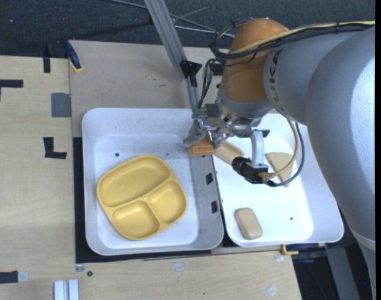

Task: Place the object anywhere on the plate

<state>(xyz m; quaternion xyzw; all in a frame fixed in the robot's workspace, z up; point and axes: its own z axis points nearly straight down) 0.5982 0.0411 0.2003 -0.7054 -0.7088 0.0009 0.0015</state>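
Yellow plate [143,195] (plain, unpatterned) in a white bin [93,167]; tan block [248,222].

Robot lab — taped plywood bench [127,74], two white bins [93,127], grey arm [328,74] — loose cables

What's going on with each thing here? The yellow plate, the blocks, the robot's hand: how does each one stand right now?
Plate: lies flat in the left bin, all three compartments bare.
Small orange block: at the gripper, over the divide between the bins; whether it is gripped cannot be told.
Tan oval block: lies loose in the right bin, untouched.
Pale wooden stick: lies slanted in the right bin, under the arm.
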